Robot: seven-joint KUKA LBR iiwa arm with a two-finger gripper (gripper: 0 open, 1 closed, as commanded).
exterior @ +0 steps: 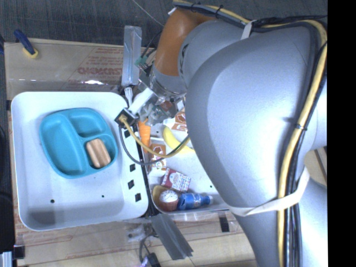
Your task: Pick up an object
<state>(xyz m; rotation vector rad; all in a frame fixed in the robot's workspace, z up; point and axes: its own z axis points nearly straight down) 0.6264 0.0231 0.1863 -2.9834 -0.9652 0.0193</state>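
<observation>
Blue tray (pixel 69 143) mid-bin, white margins around

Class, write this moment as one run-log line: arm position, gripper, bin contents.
arm: over right bin | gripper: low, by carrot, banana | left bin: blue tray with bread roll

Left bin (pixel 33 204): I see a blue tray (pixel 69 143) holding a bun (pixel 98 152)
Right bin: banana (pixel 173 141), carrot (pixel 144 132), packets
Arm (pixel 250 104): over right bin
</observation>
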